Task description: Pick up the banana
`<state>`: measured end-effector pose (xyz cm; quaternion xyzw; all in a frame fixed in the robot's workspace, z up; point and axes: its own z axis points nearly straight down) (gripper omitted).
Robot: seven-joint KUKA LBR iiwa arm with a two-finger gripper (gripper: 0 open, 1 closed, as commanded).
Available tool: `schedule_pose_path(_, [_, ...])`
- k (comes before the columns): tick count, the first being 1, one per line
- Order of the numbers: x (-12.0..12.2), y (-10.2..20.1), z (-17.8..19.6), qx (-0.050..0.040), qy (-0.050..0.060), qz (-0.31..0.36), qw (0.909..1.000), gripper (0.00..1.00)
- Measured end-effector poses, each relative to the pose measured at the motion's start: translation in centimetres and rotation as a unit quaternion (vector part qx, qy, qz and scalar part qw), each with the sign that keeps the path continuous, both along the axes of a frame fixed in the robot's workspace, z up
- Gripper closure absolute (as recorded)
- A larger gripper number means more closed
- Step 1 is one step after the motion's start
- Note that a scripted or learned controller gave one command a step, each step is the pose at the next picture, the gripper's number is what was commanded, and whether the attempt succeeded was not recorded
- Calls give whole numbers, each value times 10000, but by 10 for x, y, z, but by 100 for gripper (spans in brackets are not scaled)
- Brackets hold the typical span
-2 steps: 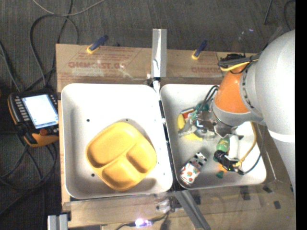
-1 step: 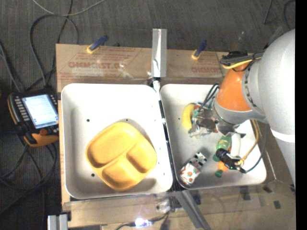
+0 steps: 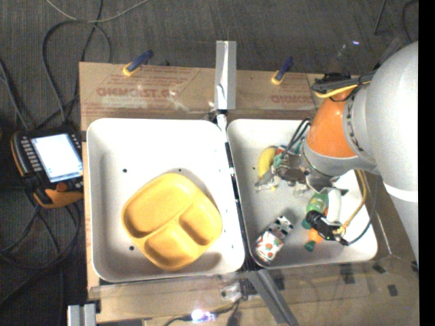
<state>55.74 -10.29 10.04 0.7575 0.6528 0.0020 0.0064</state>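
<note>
Lying just beside the gripper (image 3: pixel 280 172), on its far-left side, the banana (image 3: pixel 266 159) rests in the right bin (image 3: pixel 248 202). Whether the gripper is open cannot be told. A can (image 3: pixel 272 240) sits nearer, below it.

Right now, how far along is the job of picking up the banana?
Done: the arm has reached into the right bin, and the gripper sits low beside the banana. In hand: nothing clearly; the banana lies on the bin floor, and I cannot tell if the gripper is closed. Left: grasp and lift it. The yellow tray lies in the left bin.
</note>
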Motion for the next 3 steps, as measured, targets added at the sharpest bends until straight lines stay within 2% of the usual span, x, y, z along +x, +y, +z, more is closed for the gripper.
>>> schedule_pose_path(1, [-23, 7, -9, -17, -28, 879, 9961, 0])
schedule_pose_path(2, [66, 8, -10, -9, -5, 978, 9952, 0])
schedule_pose_path(3, [66, 7, 0, -27, -2, 980, 9952, 100])
